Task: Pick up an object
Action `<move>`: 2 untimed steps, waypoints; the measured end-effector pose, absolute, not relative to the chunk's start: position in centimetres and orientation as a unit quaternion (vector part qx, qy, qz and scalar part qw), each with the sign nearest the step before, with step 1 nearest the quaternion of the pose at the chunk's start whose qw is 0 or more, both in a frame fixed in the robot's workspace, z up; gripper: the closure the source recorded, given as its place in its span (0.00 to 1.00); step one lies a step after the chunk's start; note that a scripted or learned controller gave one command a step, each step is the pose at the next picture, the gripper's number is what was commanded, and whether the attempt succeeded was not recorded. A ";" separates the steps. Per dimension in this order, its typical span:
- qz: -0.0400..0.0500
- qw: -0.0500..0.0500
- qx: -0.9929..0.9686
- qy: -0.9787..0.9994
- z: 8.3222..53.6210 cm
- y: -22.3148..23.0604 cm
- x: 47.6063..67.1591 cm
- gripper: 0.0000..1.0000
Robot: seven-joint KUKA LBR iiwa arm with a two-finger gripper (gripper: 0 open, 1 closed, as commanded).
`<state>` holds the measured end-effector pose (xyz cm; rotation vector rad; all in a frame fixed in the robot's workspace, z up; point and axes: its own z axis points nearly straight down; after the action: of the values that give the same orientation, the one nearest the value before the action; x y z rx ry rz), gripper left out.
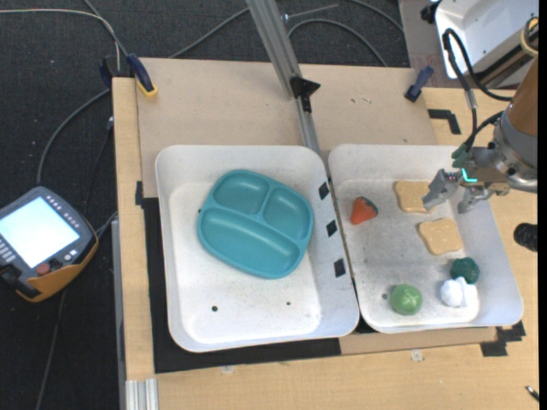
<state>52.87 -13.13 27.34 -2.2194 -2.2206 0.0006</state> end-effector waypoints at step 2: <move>0.001 0.003 -0.707 -0.707 23.1 -13.2 52.4 0.00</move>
<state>52.39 -13.15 23.06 -2.2184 -2.2168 0.0039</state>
